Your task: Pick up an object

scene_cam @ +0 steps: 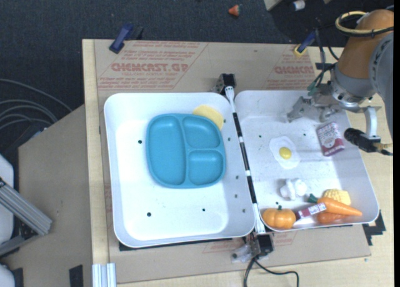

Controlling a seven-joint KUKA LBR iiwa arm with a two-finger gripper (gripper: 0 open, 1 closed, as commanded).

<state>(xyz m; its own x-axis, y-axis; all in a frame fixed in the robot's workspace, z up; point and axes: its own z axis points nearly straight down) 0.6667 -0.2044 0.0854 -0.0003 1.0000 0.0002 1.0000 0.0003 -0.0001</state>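
I count one fried egg [285, 152], one carrot [338, 207] and one small pumpkin [279, 217] below my gripper [310, 108]; its grip I cannot tell.

The arm [369, 54] is a rounded grey shell with 1 orange band wrapped above its wrist. A yellow cable loops beside the orange band, and thin dark wires run down the wrist. The pincer [310, 105] is dull grey metal, angular and bracket-like.
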